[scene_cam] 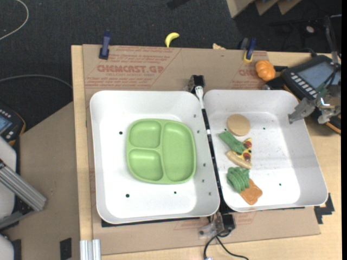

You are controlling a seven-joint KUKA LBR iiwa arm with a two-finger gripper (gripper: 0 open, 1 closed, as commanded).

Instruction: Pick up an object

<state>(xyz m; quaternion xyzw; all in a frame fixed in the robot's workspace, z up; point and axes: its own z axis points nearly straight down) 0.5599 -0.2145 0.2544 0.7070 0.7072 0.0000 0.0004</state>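
The move ahead turns on one relation: the gripper [301,111] sits at the right edge of the frame, over the upper right rim of the right bin [309,161], and every toy it could take lies to its left and lower in the frame, bunched along that bin's left side. How far its fingers are spread I cannot tell at this size and angle; nothing is visible between them.

Starting from the bottom of the frame, the nearest piece in that bin is an orange carrot-like toy [251,194], touching a green leafy piece [237,177] just above it. Next comes a pale pizza-slice toy [242,157] with red spots, its long axis running slantwise from upper right to lower left. Just beside it lies a green pod-shaped piece [232,141], angled the other way, from upper left to lower right. Farthest up sits a round tan cookie-like disc [238,125], which is the piece nearest the gripper and stands a little clear of the others; in my judgement it is the easiest target.

The left bin [108,145] holds a green divided plate [161,150] with three compartments, all bare. It lies well apart from the gripper, across the seam between the bins.

Beyond the bins, on the cardboard at the top of the frame, rest a small yellow banana [172,38] and an orange toy fruit [265,69].
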